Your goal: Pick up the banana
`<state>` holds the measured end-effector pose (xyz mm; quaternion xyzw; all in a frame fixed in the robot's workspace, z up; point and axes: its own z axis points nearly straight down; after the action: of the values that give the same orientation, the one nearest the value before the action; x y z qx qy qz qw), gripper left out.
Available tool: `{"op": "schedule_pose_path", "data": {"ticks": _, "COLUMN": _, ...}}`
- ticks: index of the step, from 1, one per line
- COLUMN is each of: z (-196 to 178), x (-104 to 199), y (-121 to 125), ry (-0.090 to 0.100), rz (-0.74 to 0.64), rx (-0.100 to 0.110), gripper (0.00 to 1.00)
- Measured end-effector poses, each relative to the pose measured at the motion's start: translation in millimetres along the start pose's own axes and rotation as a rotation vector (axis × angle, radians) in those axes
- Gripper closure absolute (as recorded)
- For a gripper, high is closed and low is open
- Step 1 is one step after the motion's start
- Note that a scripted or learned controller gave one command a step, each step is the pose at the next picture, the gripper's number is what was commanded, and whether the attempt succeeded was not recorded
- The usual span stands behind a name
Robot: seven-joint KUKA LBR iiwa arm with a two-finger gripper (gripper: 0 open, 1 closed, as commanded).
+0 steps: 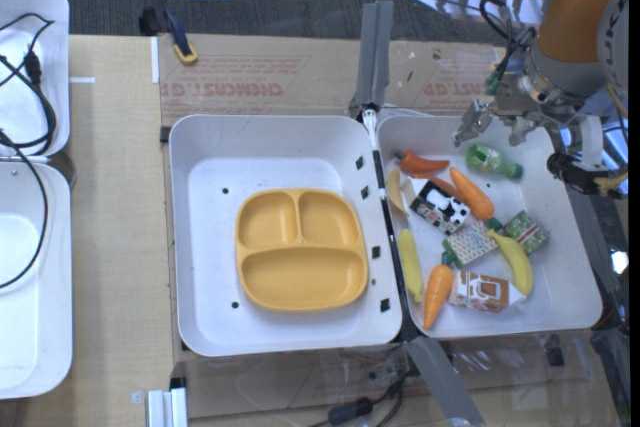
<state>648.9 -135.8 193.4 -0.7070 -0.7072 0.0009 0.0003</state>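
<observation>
Claw (495,129) spread apart with nothing between the fingers, hanging over the far end of the right bin (585,310), just above a green bottle (495,160). Well apart from the banana (516,262), which lies nearer the front of that bin towards its right wall, curved, with one end just beside a green packet (526,233) and the other near a small carton (481,290). Probably a reach-and-align step, not yet a grasp. Best done by carrying the claw towards the bin's near side until centred over the banana's middle, then turning the wrist so the fingers straddle the short way across the fruit, not along its curve. Descend straight and slowly, keeping one finger clear of the packet and the other off the bin wall. Close only once low enough to catch the body, not the rounded top, since smooth peel likely slips. Beware the long yellow piece (408,262) along the left wall: similar in colour, easily mistaken. Lift gently and check for a firm hold.
</observation>
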Motion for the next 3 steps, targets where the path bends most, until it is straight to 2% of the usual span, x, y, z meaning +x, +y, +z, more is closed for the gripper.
{"op": "schedule_pose_path", "data": {"ticks": 1, "z": 0.0, "x": 0.0, "y": 0.0, "ry": 0.000, "rz": 0.000, "rx": 0.000, "gripper": 0.00}}
{"op": "schedule_pose_path", "data": {"ticks": 2, "z": 60.3, "x": -47.1, "y": -59.4, "ry": 0.000, "rz": -0.034, "rx": 0.001, "gripper": 0.00}}
{"op": "schedule_pose_path", "data": {"ticks": 3, "z": 95.3, "x": -80.4, "y": -132.6, "ry": 0.010, "rz": -0.145, "rx": -0.001, "gripper": 0.00}}
